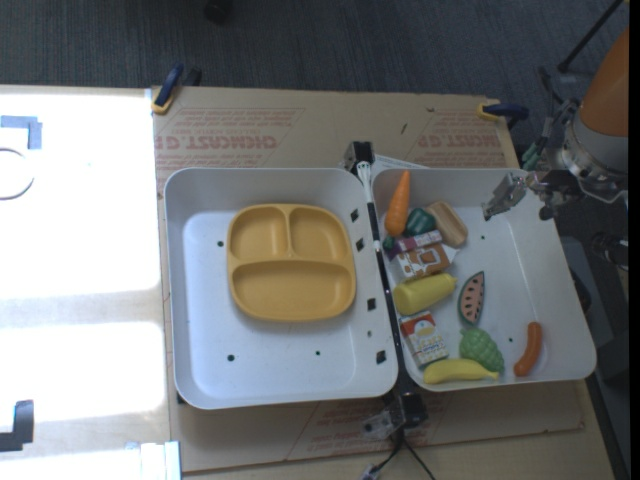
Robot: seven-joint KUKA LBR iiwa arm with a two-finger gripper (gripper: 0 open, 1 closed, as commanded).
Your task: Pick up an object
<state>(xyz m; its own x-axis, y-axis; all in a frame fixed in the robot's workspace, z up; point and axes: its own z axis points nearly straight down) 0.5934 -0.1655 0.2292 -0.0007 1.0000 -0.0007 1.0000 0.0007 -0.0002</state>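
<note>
The jaws (503, 196) hang over the right bin's (560, 268) far edge; whether they are parted is unclear. Below lie toy foods: a tapered carrot (399, 201), a bumpy green cluster (481, 349) and a smooth sausage (528, 349).

A flat brown cardboard sheet with red print (230, 133) covered the bench. Beyond its far edge lay dark grey carpeted floor (330, 28). Left of the cardboard, a bright, overexposed white tabletop (80, 258) caught strong light.

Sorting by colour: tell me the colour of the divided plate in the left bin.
The divided plate is yellow-orange all over, seen best in the camera view.
</note>
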